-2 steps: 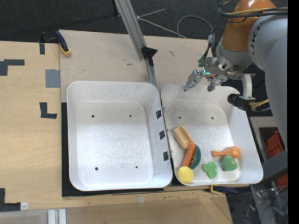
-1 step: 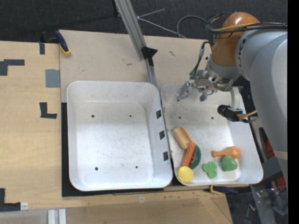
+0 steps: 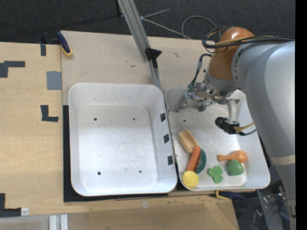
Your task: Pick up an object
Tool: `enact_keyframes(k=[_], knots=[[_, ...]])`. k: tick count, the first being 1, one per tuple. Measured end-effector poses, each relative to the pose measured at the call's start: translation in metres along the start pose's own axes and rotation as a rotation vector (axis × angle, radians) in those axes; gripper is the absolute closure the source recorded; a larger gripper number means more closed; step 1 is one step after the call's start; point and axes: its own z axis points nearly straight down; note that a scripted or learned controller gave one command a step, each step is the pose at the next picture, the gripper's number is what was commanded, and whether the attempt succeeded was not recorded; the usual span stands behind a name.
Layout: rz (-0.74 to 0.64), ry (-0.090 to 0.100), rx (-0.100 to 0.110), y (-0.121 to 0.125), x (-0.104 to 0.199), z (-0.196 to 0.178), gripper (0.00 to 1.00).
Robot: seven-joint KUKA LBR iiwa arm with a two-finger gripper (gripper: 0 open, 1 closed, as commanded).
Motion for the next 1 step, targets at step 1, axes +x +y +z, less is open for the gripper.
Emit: enact_keyframes(k=[1], knots=[[-0.001, -0.001, -0.004, 0.0014, 0.0006, -0.0139, 1.0]])
